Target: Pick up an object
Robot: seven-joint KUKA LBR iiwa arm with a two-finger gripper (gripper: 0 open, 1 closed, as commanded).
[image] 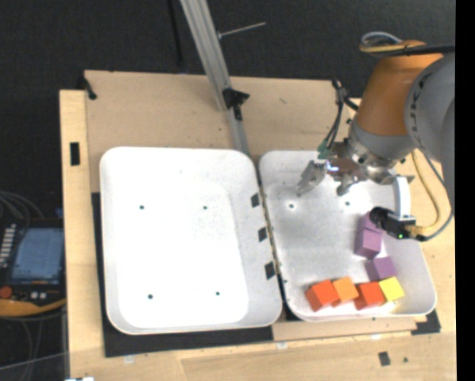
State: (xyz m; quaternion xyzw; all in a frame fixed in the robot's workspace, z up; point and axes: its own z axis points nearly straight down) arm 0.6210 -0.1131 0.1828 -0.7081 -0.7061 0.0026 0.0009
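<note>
Blocks [357, 290] lie in the right bin [301, 236], below the pincer [330, 178], which hangs spread and bare. They look light, stiff, smooth; best pinch the purple one [370, 236] across flat sides.

The gripper [327, 178] hangs over the far part of the right bin [301, 236]. The blocks [357, 290] lie in that bin nearer the camera than the gripper, along the near and right walls. The left bin [182, 236] sits to the gripper's left, touching the right bin.
</note>
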